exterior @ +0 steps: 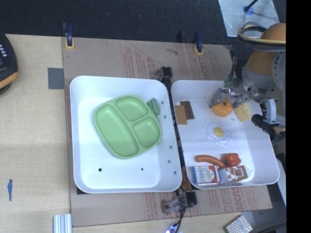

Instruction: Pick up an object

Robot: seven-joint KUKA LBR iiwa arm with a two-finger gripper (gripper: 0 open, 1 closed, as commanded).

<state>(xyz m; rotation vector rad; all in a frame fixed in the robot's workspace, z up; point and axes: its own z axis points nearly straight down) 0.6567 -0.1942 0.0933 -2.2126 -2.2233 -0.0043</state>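
Hovering hand [227, 97] over orange fruit [222, 108]; carton [204, 174] print unreadable.

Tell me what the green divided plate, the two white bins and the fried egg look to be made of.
Green divided plate: likely moulded plastic, matte to satin, with an even pale colour and soft rounded ridges.
White bins, left and right: probably thin formed plastic, smooth with a slight sheen, rounded corners and lips.
Fried egg: apparently a toy, plastic or rubber; glossy translucent white around a yellow yolk. Too small to be sure.
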